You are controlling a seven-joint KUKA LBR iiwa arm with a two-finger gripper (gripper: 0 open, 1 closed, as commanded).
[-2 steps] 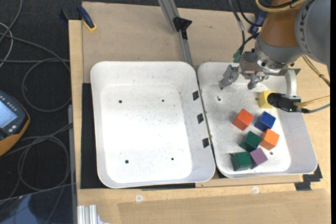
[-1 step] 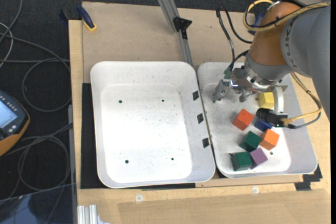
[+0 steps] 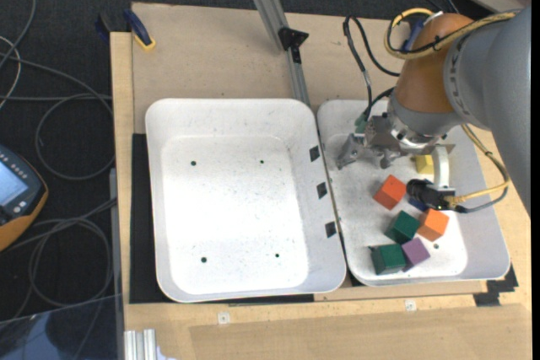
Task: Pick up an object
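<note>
handheld unit: a yellow and black handheld unit [image 3: 15,196] at the far left edge, on the dark carpet among loose black cables [image 3: 59,88].
clamp: a blue and yellow clamp [image 3: 139,28] on the rear left corner of the bench.
bench: a pale wooden board [image 3: 211,55] that bears both bins.
left bin: a shallow white plastic tray [image 3: 169,126] with rounded corners and four small dark dots on its floor.
pole: a grey metal pole [image 3: 261,4] slanting from the top edge down to the back of the seam between the bins.
tabs: three small black tabs [image 3: 321,190] in a row along that seam.
right bin: a shallow white plastic tray [image 3: 485,257] lying against the left bin.
gripper: the grey metal gripper [image 3: 348,154] is low over the rear left part of the right bin, pointing toward the seam and apart from the blocks. Whether it is apart or together cannot be told.
orange-red cube: a cube [image 3: 389,191] on the bin floor, near the gripper and to its right.
dark green block: a block [image 3: 388,258] at the front of the right bin.
green block: a block [image 3: 404,225] between the cube and the dark green block.
purple block: a small block [image 3: 415,251] touching the dark green block.
yellow piece: a pale yellow piece [image 3: 424,164], partly hidden under the wrist.
orange block: a block [image 3: 434,224] just right of the green block.
arm: the grey arm with its orange band [image 3: 426,76] reaches in from the right.
</note>
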